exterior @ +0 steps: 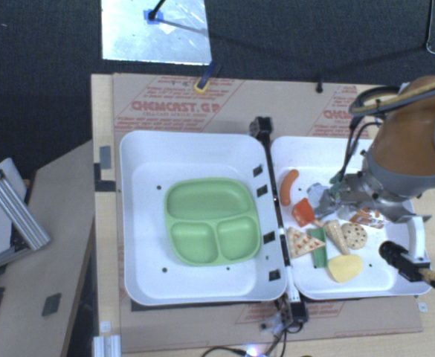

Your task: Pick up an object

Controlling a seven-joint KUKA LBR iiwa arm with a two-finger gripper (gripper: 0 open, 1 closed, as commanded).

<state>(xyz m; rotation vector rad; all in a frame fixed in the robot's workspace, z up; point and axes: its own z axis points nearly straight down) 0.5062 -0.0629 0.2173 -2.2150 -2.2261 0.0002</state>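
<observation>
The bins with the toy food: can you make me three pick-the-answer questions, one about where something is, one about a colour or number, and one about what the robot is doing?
1. Where is the green plate?
A. In the left bin
B. In the right bin
C. On the floor

2. How many compartments does the green plate have?
A. One
B. Three
C. Five

3. Where is the gripper?
A. Over the green plate
B. Outside both bins
C. Down among the toy food in the right bin

Answers:
1. A, the plate lies in the middle of the left bin.
2. B, one long section above two smaller ones.
3. C, it sits low beside the red piece and the hot dog.
</observation>
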